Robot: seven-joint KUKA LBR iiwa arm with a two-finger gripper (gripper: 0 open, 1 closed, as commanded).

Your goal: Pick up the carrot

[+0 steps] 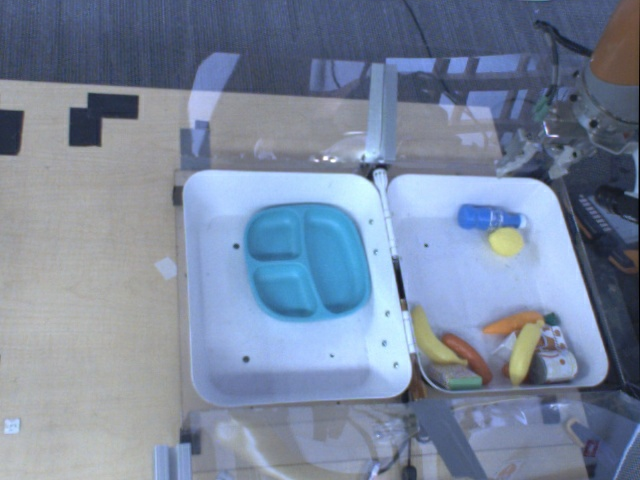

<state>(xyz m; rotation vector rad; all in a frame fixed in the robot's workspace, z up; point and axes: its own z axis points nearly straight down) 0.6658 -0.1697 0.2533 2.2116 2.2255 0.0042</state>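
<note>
My hand (545, 138) hangs past the far right corner of the right bin (440, 268), above the clear frame at the back of the worktop (90, 298); whether it is wide or narrow I cannot tell (too much blur and clutter there). The carrot (513, 322) lies near the bin's near right corner, just beside an upright yellow banana (522, 352) and a small carton (556, 354). Another banana (432, 337), a red sausage (468, 354) and a green block (462, 379) crowd the near edge. A blue bottle (489, 217) and a lemon (506, 242) sit toward the far edge. The left bin (215, 368) carries a blue divided plate (305, 260)
</note>
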